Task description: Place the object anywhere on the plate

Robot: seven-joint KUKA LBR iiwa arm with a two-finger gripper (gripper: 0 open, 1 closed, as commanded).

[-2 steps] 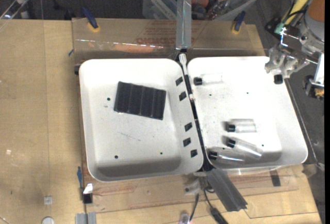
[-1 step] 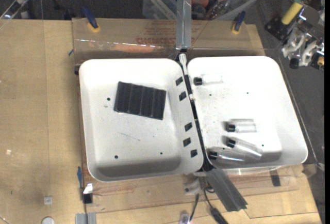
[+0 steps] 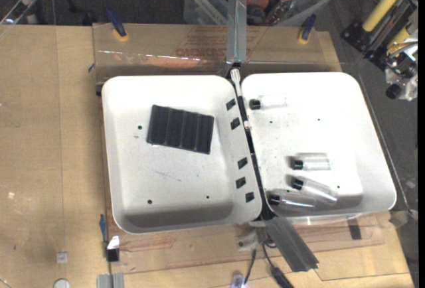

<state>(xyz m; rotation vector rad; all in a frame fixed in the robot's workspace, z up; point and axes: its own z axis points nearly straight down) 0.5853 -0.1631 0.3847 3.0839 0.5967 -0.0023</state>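
Lying in the right bin [image 3: 345, 101] at the lower right of the frame, clear vials [image 3: 309, 162] wait, the dark plate [image 3: 180, 129] in the left bin [image 3: 133, 160] bears nothing yet.

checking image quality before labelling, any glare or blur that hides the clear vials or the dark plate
Camera view: soft overall, slightly noisy. The right bin is bright, so the clear vials nearly wash out, only their black caps read well. The dark plate in the left bin is crisp in contrast, no glare. Background clutter is blurrier.
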